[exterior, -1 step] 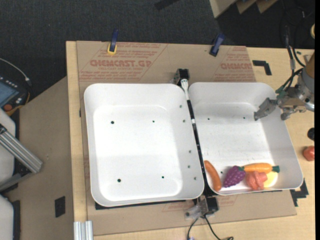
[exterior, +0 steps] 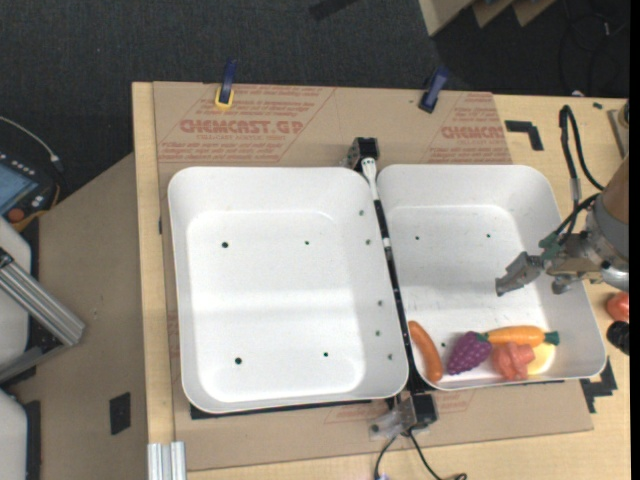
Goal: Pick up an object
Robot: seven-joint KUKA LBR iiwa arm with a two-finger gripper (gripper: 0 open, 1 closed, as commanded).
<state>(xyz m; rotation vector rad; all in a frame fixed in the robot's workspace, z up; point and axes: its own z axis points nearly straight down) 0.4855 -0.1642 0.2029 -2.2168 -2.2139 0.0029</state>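
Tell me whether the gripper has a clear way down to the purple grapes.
Probably yes: the gripper hangs above the right bin, and the grapes lie uncovered, though crowded by the sausage and carrot.

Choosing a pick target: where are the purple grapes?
The purple grapes lie along the right bin's near edge, between the sausage and the carrot.

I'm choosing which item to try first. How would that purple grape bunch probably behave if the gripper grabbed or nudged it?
The grape bunch looks like a moulded toy, so probably stiff and light. Its bumpy, rounded surface may let the fingers slip off. It lies crowded between the sausage and the carrot, so a nudge would likely shift those too.
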